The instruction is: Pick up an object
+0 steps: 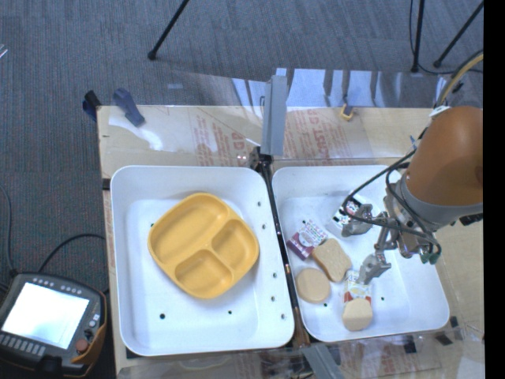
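In the right bin [426,310], a slice of toast [332,259], a round cookie [313,286], a small packet [308,238] and a pale rounded piece [357,315] lie close together. The gripper [364,247] hangs just right of the toast, fingers spread, grasping nothing. The left bin [126,235] carries a yellow three-compartment plate [203,244]. Both bins sit on a table [189,136] of printed cardboard, above grey carpet [47,69]. A teach pendant [49,320] lies at lower left.
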`<state>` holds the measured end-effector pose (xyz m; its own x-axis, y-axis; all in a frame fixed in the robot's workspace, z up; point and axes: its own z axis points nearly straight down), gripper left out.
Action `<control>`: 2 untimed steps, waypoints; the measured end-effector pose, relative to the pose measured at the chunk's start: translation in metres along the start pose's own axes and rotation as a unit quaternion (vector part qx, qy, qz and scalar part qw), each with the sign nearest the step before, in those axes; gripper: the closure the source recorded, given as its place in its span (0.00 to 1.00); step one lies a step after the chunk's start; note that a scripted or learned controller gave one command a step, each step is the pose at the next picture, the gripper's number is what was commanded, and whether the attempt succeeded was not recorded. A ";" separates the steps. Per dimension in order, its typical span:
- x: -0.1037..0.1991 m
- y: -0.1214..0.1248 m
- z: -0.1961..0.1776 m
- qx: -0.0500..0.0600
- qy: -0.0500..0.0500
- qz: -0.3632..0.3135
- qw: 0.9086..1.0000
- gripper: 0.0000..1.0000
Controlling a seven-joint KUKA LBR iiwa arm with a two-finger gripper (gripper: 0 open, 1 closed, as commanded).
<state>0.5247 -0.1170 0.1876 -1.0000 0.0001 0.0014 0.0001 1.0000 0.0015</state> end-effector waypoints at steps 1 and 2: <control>0.030 0.012 0.099 0.000 -0.001 0.112 0.994 0.00; 0.027 0.014 0.089 0.000 -0.004 0.108 0.994 1.00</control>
<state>0.4974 -0.1032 0.0989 -0.9765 0.2154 -0.0068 0.2154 0.9765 0.0014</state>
